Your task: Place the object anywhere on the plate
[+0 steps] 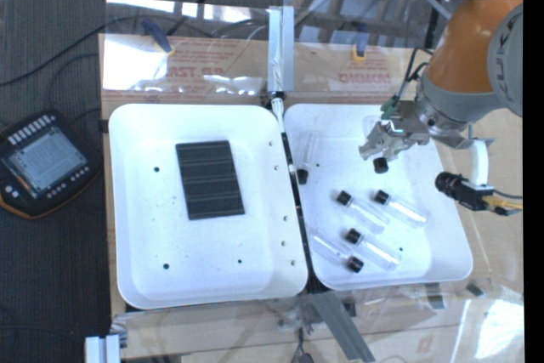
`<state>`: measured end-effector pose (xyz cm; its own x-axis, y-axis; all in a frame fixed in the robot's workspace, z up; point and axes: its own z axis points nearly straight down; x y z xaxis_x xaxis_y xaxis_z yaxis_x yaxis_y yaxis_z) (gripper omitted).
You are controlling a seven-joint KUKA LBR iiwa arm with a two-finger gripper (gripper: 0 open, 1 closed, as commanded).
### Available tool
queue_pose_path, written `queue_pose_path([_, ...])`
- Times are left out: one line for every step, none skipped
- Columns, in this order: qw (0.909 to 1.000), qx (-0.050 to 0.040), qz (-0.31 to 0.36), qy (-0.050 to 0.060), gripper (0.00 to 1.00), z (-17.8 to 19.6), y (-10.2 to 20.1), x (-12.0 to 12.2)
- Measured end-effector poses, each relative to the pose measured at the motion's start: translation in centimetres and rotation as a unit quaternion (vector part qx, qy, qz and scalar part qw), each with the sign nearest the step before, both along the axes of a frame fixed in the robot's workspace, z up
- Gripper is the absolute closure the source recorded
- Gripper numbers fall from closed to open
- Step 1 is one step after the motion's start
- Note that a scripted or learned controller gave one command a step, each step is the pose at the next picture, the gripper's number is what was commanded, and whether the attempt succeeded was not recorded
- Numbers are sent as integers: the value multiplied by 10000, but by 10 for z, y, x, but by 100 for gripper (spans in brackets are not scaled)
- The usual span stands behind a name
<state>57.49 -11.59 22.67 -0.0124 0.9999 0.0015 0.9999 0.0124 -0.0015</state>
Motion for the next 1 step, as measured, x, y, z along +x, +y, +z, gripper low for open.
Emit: queue_pose_path([9986, -7, 534, 8, 100, -22, 96, -8])
